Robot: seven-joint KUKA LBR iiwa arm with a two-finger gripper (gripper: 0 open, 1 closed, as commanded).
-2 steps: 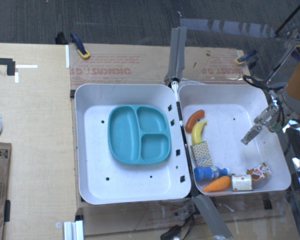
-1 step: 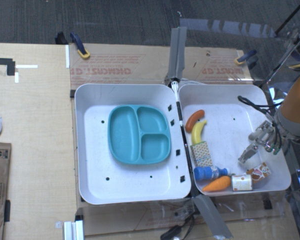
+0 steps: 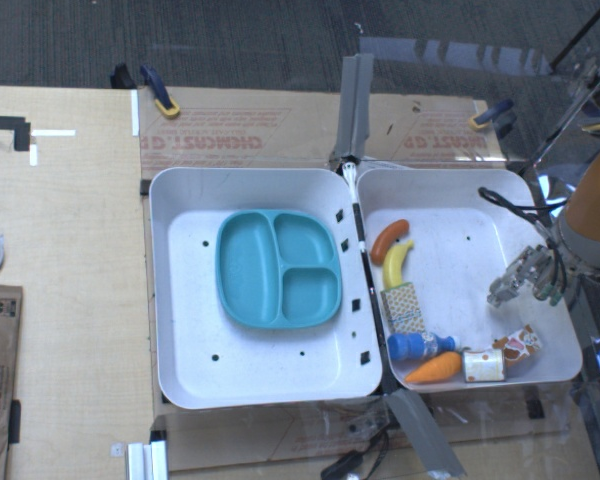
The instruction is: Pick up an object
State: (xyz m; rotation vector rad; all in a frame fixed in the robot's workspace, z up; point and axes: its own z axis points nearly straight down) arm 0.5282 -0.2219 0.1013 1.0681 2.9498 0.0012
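Note:
My gripper [image 3: 510, 288] hangs over the right part of the right bin [image 3: 450, 203], its fingers pointing left and down with nothing between them. Below it, near the bin's front right corner, lie a small brown-and-white packet [image 3: 520, 345] and a white can [image 3: 483, 365]. Along the bin's left side lie an orange-red sausage [image 3: 389, 239], a yellow banana [image 3: 397, 264], a patterned box [image 3: 404, 308], a blue bottle [image 3: 417, 346] and an orange carrot [image 3: 432, 369].
The left bin [image 3: 180, 298] holds a teal divided plate [image 3: 278, 268]. A grey divider post [image 3: 355, 108] rises at the back between the bins. Black cables [image 3: 515, 206] run along the arm at the right.

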